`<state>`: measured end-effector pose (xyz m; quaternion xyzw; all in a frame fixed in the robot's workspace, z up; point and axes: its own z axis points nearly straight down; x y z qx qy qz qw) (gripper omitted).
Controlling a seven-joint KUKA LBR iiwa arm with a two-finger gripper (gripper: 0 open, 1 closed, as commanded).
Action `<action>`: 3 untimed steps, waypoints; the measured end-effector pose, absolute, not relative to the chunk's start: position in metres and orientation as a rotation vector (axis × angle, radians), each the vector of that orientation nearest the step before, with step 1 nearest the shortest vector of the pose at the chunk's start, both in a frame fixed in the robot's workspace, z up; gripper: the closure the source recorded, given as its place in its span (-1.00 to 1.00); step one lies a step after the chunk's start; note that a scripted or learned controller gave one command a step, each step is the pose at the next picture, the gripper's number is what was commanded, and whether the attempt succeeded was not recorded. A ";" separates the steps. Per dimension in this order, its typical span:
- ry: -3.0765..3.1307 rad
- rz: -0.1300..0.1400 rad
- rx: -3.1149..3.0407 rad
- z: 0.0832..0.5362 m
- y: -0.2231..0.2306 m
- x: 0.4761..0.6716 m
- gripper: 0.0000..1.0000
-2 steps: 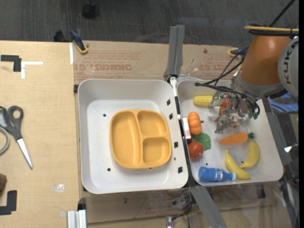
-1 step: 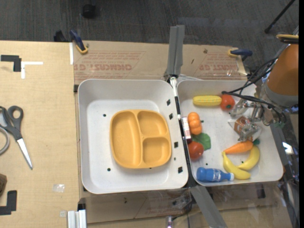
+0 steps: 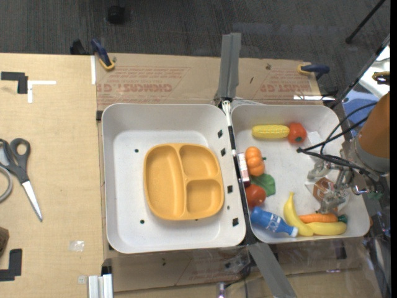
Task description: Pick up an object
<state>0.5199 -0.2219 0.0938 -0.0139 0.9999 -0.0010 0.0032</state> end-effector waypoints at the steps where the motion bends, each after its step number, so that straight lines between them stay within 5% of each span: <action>1: 3.119 -0.004 -0.007 0.098 -0.219 0.494 -1.00; 3: 3.111 -0.010 0.014 0.099 -0.096 0.490 -1.00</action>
